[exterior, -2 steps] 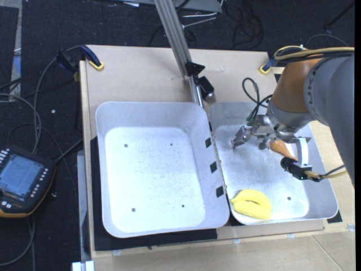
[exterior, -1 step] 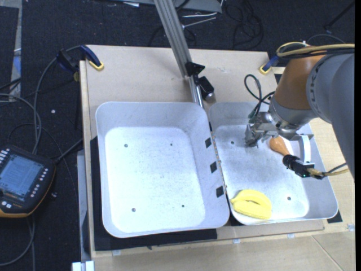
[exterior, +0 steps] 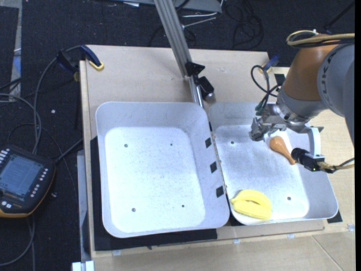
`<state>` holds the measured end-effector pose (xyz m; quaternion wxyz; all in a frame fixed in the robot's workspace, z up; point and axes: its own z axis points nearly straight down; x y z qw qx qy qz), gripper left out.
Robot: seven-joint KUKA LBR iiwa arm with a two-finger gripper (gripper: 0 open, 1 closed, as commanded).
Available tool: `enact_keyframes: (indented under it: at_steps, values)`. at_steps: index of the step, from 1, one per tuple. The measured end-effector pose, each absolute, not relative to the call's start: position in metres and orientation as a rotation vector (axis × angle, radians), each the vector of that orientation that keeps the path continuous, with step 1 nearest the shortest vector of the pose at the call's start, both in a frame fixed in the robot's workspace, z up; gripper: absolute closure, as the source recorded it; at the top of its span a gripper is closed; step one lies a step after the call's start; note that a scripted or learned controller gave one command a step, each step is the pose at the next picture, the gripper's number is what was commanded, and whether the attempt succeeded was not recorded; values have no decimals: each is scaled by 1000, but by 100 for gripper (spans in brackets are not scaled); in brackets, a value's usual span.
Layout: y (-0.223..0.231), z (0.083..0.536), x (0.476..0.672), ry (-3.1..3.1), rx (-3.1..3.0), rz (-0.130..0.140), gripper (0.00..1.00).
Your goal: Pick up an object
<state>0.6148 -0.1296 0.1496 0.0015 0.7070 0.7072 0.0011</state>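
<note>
Your orange-brown pear-shaped object (exterior: 280, 147) lies in the right bin (exterior: 316, 208), far-right part, just beside the gripper (exterior: 260, 130). You cannot tell its finger state from here. A yellow object (exterior: 251, 204) sits at the bin's near-left corner. The left bin (exterior: 107, 123) adjoins.

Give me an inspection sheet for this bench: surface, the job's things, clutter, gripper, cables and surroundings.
Surface: wooden bench bearing two white bins, left bin and right bin, side by side.
Job's things: yellow object at the right bin's near edge; orange-brown object in the right bin, beside the gripper.
Clutter: nothing seen in the bins beyond those two things.
Gripper: gripper low over the right bin's far part; grasp cannot be told.
Cables: yellow cable looped over the arm; black cables on the floor at left.
Surroundings: handheld pendant on the dark floor at left; metal pole rising behind the bins.
</note>
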Motion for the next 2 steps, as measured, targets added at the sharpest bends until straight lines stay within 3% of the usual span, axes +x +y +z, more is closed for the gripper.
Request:
enact_keyframes:
  at_steps: [2]
  values:
    - [-119,252,600,2220,2218,4,100]
